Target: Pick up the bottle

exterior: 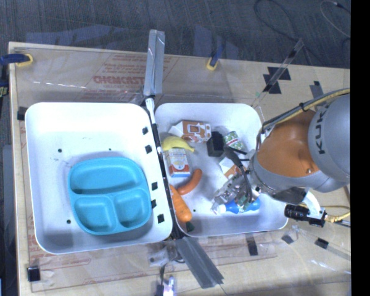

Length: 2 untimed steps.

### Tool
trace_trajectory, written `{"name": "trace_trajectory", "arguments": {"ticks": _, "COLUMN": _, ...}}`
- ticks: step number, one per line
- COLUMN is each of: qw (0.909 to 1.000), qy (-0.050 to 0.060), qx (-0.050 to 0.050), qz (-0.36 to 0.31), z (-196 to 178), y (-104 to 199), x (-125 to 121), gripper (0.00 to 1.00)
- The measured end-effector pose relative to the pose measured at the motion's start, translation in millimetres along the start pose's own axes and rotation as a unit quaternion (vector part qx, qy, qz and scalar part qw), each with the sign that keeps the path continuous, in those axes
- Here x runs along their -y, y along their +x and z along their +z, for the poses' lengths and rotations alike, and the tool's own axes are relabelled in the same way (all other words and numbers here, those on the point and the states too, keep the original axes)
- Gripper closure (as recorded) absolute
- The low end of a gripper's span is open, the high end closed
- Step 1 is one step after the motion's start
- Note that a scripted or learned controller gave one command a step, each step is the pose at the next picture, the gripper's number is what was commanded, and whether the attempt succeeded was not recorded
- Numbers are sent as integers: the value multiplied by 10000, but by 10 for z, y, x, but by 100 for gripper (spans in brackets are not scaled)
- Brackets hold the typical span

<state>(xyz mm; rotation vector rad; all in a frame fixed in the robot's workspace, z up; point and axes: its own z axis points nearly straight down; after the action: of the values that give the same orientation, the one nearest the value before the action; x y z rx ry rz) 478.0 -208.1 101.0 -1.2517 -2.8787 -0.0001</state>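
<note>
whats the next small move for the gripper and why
Probably a short drop straight down, then close. The gripper hangs over the clear bottle lying at the near right of the right bin, and nothing shows between its fingers yet.

Red mirrored lettering on the bench (120, 79), at about eleven o'clock above the left bin (43, 128), reads roughly "CHEMCAST", seen reversed and faint; at three o'clock the arm (333, 143) bears dark letters "KU", the rest cut off; small cartons' print is too small to read.
</note>
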Motion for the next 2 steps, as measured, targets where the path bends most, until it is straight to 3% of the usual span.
{"name": "trace_trajectory", "arguments": {"ticks": 1, "qw": 10000, "qy": 1, "qx": 1, "qz": -2, "z": 0, "y": -1, "x": 1, "gripper": 0}}
{"name": "trace_trajectory", "arguments": {"ticks": 2, "qw": 10000, "qy": -5, "qx": 16, "qz": 14, "z": -113, "y": -11, "x": 19, "gripper": 0}}
